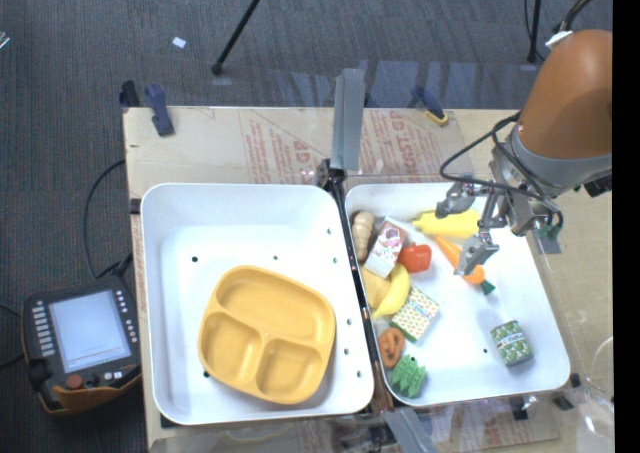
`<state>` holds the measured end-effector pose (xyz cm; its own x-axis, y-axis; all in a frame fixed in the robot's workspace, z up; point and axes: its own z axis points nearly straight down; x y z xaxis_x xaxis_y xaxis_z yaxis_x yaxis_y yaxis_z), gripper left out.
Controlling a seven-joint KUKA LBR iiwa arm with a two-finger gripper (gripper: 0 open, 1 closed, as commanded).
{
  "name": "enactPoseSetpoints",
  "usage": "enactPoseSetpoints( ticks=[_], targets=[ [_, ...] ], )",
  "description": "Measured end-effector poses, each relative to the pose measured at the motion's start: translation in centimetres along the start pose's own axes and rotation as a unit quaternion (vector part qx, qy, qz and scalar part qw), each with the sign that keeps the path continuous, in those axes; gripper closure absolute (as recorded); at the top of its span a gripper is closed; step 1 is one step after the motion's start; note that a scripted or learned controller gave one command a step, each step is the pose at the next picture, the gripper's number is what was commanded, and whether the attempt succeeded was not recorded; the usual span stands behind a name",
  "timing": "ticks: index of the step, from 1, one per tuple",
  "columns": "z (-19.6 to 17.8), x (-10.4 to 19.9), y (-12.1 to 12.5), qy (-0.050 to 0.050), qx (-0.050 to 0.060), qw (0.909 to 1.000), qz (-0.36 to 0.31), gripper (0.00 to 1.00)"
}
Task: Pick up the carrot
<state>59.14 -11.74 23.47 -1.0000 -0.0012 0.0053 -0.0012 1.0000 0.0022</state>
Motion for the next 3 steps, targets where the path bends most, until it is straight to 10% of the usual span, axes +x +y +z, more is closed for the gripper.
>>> enactPoseSetpoints(
  ticks=[1,2,3],
  targets=[
    [13.3,-1.9,-2.2,-0.006,0.001,0.9975,-0.070,0.00],
    [13.1,-1.8,-1.9,-0.001,-0.001,0.9974,-0.072,1.00],
    [11.4,1.3,-1.6,0.000,0.000,0.9923,-0.124,1.00]
  ],
)
